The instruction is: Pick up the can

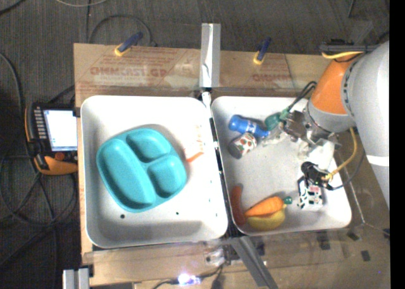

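My claw (278, 123) hangs over the upper part of the right bin (335, 218); whether it is open or closed I cannot tell, as the wrist hardware hides it. My arm (354, 92) comes in from three o'clock, the orange band just above the wrist.

Just beside the claw, at about nine o'clock from it, lies a blue bottle-like thing (242, 124) on its side. Right below that, at roughly seven o'clock from the claw, lies the can (242, 145), small, pale with red and dark markings, tipped over near the bin's left wall. It lies apart from the claw, on the bin floor.

Further off, at five o'clock from the claw, a small black-and-white figure (311, 196) stands near the bin's right side. At six o'clock, along the bin's near wall, an orange carrot (266, 206) rests on a yellow fruit (269, 221), with a brown-red piece (236, 202) just to their left.

Across the divider, at nine o'clock, the left bin (101, 231) carries a turquoise divided plate (142, 167). Both bins sit on the table (145, 69), which has two clamps at its far edge.
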Tool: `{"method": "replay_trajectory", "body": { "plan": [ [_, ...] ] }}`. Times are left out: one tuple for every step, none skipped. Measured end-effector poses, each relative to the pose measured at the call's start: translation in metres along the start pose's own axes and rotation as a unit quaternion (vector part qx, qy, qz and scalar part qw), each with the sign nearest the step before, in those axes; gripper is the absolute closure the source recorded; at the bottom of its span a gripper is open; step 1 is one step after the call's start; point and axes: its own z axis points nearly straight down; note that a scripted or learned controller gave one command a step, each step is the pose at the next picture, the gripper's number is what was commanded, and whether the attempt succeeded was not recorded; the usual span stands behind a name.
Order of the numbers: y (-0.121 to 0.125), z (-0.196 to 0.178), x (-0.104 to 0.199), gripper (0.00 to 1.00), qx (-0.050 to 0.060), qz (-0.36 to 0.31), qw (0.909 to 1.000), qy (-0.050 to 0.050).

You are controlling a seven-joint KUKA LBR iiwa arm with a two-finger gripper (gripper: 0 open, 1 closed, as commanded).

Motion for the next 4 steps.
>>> {"method": "replay_trajectory", "body": {
  "plan": [
    [0.014, 0.000, -0.003, 0.00, 0.001, 0.086, 0.9963, 0.002],
    [0.042, -0.023, -0.009, 0.00, 0.007, 0.112, 0.9937, 0.003],
    [0.062, 0.002, 0.027, 0.00, 0.005, -0.027, 0.9996, -0.003],
    [0.013, 0.000, 0.068, 0.00, 0.000, 0.053, 0.9986, 0.001]
  ]
}}
